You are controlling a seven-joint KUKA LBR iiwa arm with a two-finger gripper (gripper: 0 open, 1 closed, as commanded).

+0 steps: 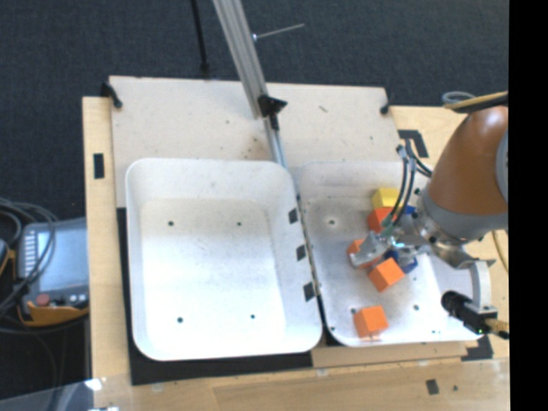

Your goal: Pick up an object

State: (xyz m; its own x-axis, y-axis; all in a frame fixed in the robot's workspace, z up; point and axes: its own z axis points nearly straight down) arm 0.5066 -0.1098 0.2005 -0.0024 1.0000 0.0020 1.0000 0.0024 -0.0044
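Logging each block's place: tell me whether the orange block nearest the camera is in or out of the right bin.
In. The orange block lies flat on the right bin's white floor near its front rim, apart from the pincer.

Bins point(214, 255): white plastic, smooth, faintly speckled. Counter point(98, 229): pale wood, matt. Far board point(188, 118): off-white, matt, scuffed. Slanted rail point(238, 37): ribbed bare metal. Blocks point(371, 320): matt orange. Arm band point(475, 157): glossy orange.
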